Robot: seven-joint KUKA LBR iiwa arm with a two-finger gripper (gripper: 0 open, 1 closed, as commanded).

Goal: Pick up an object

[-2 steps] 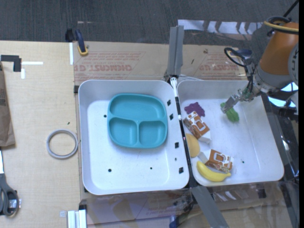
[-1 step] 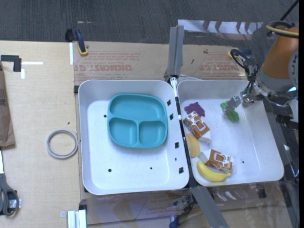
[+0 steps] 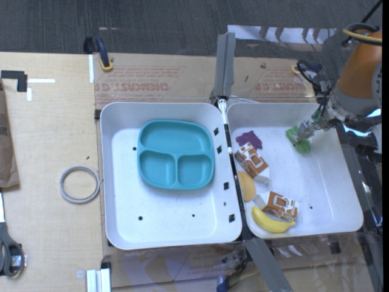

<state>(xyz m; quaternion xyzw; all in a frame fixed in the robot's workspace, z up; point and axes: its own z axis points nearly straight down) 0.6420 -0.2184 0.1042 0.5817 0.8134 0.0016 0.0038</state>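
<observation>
At the far right corner of the right bin (image 3: 340, 163): gripper (image 3: 309, 128), at the end of the grey arm (image 3: 358, 72) with its orange band, set low over the bin floor. Whether it is spread or pressed together cannot be told at this size.

- Green item (image 3: 299, 137): small and crumpled, at the gripper's tip and touching or nearly touching it. Whether it is gripped cannot be told. It lies on or just above the bin floor.
- Purple item (image 3: 249, 140): left of the gripper, near the wall between the bins.
- Brown-and-white packet (image 3: 252, 162): left of the gripper and nearer the camera, just beside the purple item.
- Yellow rounded item (image 3: 246, 186): further toward the camera, against the dividing wall.
- Second brown-and-white packet (image 3: 281, 204): well apart from the gripper, toward the near edge, resting on the banana (image 3: 272, 222).
- Teal divided plate (image 3: 176, 154): well to the gripper's left, in the left bin (image 3: 121, 212).
- Pale ring (image 3: 79, 184): furthest from the gripper, on the bench left of both bins.
</observation>
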